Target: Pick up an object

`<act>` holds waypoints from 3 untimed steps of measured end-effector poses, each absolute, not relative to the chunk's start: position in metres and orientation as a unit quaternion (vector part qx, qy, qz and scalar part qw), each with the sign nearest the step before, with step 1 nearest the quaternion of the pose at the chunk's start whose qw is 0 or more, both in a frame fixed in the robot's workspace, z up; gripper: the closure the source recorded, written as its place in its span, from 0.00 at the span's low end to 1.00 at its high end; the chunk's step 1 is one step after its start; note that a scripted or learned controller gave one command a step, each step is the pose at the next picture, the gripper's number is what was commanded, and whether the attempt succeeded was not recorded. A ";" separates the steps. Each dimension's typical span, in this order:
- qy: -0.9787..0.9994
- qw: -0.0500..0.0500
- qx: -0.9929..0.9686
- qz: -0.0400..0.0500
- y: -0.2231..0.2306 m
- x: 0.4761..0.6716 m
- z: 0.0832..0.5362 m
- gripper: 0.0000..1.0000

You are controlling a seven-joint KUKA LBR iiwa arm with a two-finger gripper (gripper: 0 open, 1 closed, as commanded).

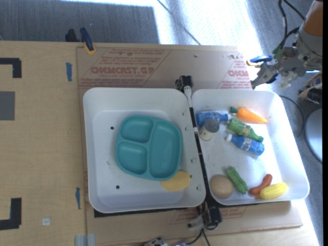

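My gripper hangs above the cardboard just behind the right bin's far rim, high over the bench, with nothing visibly in it. Inside that bin lie an orange carrot, a green bottle, two blue bottles, a green pickle, a tan round potato, a red sausage and a yellow piece. The carrot is the item nearest the gripper.
The left bin holds a teal divided plate with a yellow lemon-shaped item at its near right corner. A black clamp sits where the bins meet at the back. Cables hang at the far right.
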State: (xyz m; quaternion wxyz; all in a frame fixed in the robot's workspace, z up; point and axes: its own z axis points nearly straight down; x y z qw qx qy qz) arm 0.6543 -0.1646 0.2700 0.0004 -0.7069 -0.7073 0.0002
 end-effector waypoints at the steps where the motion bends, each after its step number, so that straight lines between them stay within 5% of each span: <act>1: -0.687 0.001 -0.727 0.001 -0.185 0.639 0.142 0.00; 2: -0.833 -0.001 -0.553 0.000 -0.187 0.625 0.086 0.00; 3: -0.819 0.002 -0.573 0.002 -0.135 0.666 0.089 0.00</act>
